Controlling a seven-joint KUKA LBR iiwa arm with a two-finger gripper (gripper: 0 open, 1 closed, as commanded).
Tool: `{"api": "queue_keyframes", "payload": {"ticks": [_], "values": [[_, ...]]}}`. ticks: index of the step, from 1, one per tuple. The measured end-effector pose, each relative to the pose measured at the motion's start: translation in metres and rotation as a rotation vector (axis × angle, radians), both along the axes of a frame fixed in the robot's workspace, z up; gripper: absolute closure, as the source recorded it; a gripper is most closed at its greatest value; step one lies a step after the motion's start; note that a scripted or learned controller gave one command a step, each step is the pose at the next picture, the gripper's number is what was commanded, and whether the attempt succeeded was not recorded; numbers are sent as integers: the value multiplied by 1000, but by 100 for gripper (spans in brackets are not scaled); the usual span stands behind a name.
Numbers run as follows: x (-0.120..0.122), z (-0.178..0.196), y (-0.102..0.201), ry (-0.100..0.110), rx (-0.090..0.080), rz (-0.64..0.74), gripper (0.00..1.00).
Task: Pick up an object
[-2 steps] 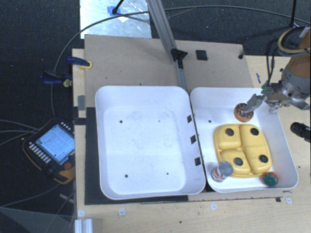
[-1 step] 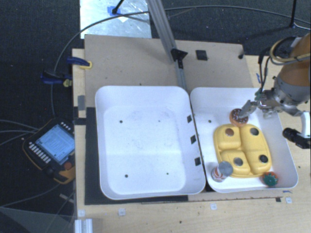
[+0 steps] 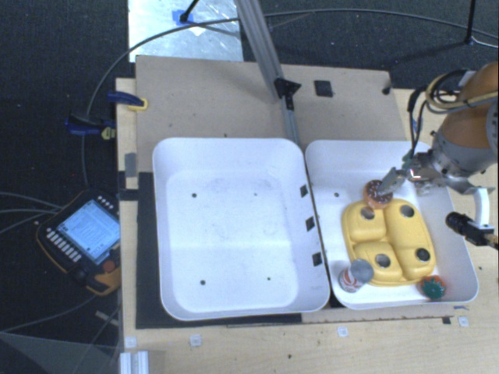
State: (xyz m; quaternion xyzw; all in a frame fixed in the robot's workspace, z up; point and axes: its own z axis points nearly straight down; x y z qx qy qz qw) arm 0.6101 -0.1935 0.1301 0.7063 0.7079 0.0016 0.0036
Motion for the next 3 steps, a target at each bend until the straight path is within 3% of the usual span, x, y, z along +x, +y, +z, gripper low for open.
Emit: {"api": "queue_keyframes", "payload": {"ticks": [1,3], "values": [[0,9,1,0,1,1,100],[4,101,-9,1,1,2,100]]}}
